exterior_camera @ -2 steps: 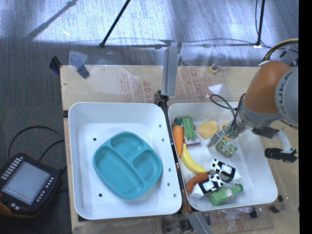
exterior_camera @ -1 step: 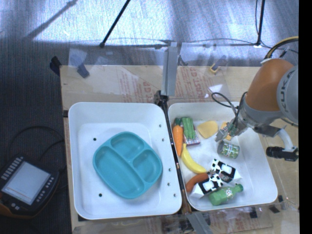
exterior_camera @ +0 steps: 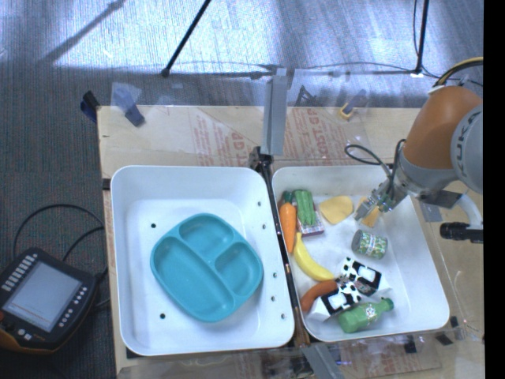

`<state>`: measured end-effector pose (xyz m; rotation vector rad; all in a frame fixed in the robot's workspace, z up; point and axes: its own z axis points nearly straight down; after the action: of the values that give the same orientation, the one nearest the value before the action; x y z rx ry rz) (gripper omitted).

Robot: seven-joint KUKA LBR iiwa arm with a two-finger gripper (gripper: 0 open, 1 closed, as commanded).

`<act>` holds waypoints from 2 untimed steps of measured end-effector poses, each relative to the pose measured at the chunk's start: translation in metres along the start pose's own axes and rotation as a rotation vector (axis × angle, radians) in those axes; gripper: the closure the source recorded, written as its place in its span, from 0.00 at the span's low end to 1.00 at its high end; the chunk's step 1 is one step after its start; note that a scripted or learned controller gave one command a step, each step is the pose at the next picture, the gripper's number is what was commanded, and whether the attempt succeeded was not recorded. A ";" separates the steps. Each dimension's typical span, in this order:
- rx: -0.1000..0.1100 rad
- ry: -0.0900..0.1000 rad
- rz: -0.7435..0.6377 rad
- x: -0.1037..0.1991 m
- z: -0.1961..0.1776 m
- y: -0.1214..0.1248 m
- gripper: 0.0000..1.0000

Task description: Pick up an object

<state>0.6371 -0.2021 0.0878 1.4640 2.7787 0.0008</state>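
My tool [exterior_camera: 377, 205] hangs low in the right bin [exterior_camera: 430, 247], its grip I cannot tell, just above a small round green can [exterior_camera: 369, 244] lying near a flat yellow cheese wedge [exterior_camera: 336, 209].

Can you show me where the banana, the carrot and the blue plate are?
banana [exterior_camera: 312, 264]: camera view, on the middle of its yellow curve.
carrot [exterior_camera: 289, 226]: camera view, on its orange body.
blue plate [exterior_camera: 207, 267]: camera view, on a ridge between its compartments.
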 end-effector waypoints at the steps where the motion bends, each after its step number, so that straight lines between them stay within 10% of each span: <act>1: -0.001 -0.001 0.033 0.013 -0.112 0.015 1.00; 2: 0.000 0.000 0.033 0.013 -0.111 0.014 0.00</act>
<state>0.6415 -0.1832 0.1990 1.5097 2.7545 0.0012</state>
